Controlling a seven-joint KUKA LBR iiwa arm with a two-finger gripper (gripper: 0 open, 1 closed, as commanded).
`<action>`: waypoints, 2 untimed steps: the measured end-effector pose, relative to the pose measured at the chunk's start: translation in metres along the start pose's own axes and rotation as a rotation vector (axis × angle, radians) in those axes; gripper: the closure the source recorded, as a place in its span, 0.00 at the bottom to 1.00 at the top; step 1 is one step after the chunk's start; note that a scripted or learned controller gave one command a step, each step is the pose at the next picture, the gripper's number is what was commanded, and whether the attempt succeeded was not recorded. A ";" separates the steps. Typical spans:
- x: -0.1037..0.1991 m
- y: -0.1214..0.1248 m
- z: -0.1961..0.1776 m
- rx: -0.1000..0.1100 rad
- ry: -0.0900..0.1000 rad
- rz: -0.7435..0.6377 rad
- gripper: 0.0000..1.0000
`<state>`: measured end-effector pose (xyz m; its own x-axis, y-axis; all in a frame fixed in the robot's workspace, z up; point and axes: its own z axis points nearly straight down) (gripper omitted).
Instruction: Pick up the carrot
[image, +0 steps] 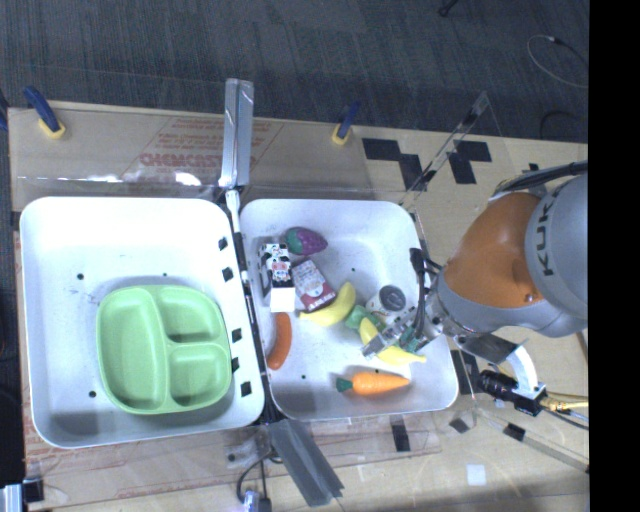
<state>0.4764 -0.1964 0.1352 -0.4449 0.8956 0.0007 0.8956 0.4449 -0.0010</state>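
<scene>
Carrot: orange with a green top, the carrot (376, 382) lies flat near the front wall of the right bin (330, 212), tip pointing toward the arm side.
Contact: nothing touches it from above; it rests on the bin floor.
Gripper: the gripper (393, 335) hangs low in the right bin, just behind the carrot, over a yellow piece (403, 354). I cannot tell how its claw stands; the tip is too cluttered to read.
Neighbours: a banana (335, 304) sits near the middle of the bin, a small packet (311, 285) touching it, a purple vegetable (307, 241) further back, and a red-orange sausage-shaped piece (280, 340) by the dividing wall.
Left bin: the left bin (50, 230) holds a green divided tray (165, 347).
Progress: judged as early. The carrot is not lifted; the gripper is close but not over it.
Left to do: shift toward the front wall, close on the carrot, raise it.
</scene>
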 end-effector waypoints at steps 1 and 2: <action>0.000 0.000 0.000 0.000 0.000 0.000 0.00; -0.014 -0.005 0.041 -0.004 -0.006 -0.222 0.00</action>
<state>0.4785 -0.2110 0.0943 -0.6313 0.7755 -0.0053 0.7755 0.6313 0.0024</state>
